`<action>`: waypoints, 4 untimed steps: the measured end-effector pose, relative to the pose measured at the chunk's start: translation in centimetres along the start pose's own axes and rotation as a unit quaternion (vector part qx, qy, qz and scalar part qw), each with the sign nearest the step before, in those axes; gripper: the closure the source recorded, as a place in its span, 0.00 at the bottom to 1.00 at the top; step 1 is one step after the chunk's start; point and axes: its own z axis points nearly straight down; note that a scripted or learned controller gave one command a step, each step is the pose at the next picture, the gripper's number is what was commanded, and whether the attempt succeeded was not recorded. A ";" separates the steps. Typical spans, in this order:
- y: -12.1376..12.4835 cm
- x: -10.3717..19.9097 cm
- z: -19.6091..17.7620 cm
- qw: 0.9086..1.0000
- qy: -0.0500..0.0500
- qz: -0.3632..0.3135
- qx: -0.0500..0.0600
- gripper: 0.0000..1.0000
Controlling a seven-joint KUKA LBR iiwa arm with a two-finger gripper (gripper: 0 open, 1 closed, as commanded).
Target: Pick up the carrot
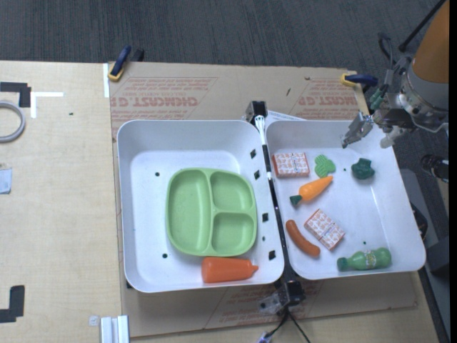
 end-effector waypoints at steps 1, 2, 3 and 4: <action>-2.0 4.5 15.4 0.998 0.000 0.064 0.000 0.00; -0.4 4.5 17.3 0.996 0.000 -0.088 -0.001 0.00; -0.4 4.4 16.4 0.996 0.000 -0.087 -0.001 1.00; 5.1 6.1 7.3 0.998 -0.001 -0.055 -0.001 1.00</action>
